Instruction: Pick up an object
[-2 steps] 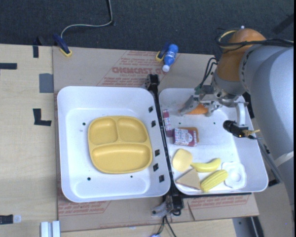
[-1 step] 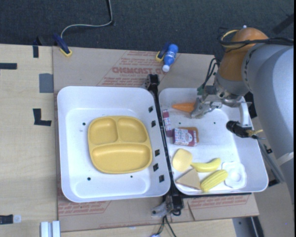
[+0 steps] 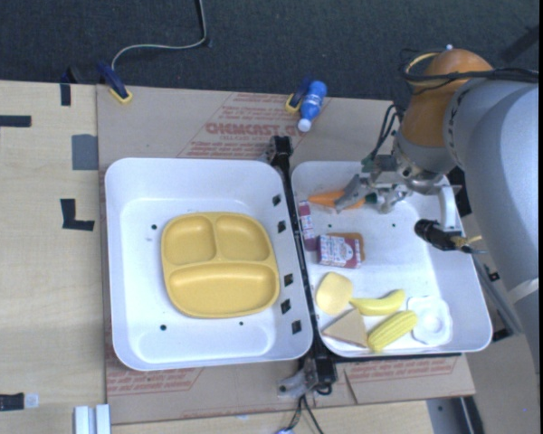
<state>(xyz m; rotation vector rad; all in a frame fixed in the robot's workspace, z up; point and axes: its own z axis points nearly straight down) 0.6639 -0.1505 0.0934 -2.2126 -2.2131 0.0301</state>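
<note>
My gripper hangs over the back of the right bin, its grey fingers pointing left. An orange carrot-like piece lies just left of the fingertips, close to them; contact is not clear. Further forward in the same bin lie a dark red packet, a pale yellow chip-like piece, a banana, a corn cob, a tan bread slice and a small white item.
The left bin holds a yellow divided plate. A blue and white bottle lies on the cardboard behind the bins. The arm's grey body and orange band fill the upper right.
</note>
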